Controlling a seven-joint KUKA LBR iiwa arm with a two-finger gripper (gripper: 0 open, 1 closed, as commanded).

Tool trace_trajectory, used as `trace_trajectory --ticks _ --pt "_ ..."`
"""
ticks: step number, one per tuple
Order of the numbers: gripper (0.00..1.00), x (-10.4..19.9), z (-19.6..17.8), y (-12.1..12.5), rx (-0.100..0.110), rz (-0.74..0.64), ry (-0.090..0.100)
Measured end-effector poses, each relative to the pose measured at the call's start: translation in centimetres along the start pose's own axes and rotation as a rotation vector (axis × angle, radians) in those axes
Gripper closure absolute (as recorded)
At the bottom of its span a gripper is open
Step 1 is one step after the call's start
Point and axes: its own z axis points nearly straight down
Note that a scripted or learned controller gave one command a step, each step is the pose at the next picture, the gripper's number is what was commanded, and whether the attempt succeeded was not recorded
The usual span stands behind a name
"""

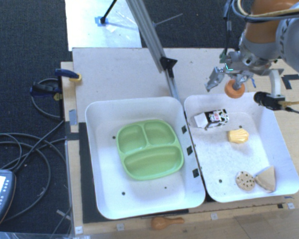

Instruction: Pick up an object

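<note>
Orange shows between the spread metal fingers of the gripper [231, 77], where a small round orange object [234, 89] sits just under the fingertips, over the far rim of the right bin [277, 130]. Whether the fingers truly pinch it or it simply hangs at the tool's tip cannot be made out from this slanted view, so the gripper's state cannot be told.

2 white bins lie side by side on the bench [117, 73], likely so a program can move things from one to the other. The left bin [99, 164] holds a green divided plate [150, 149] near its middle. The right bin carries 4 loose things, well apart from each other, which leaves room for fingers to come down around any one: a black-and-white carton [211, 119] on its side near the far left corner, a yellow ridged piece [238, 136] just beyond it, and a speckled cookie [245, 180] touching a tan wedge [266, 178] in the near right corner.

The carton is the nearest bin object to the gripper, lying below and to its left; the cookie and wedge lie far from it.
</note>
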Motion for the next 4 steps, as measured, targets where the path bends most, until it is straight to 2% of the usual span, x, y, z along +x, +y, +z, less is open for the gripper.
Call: trace_trajectory --ticks 1,2,3,4 --pt "0.00 0.0 0.0 0.0 0.000 -0.001 -0.001" --pt "0.00 0.2 4.2 0.4 0.003 -0.002 -0.001" --pt "0.00 -0.8 9.8 0.5 0.016 0.007 0.000" --pt "0.00 -1.4 13.3 0.8 0.020 0.008 -0.008"
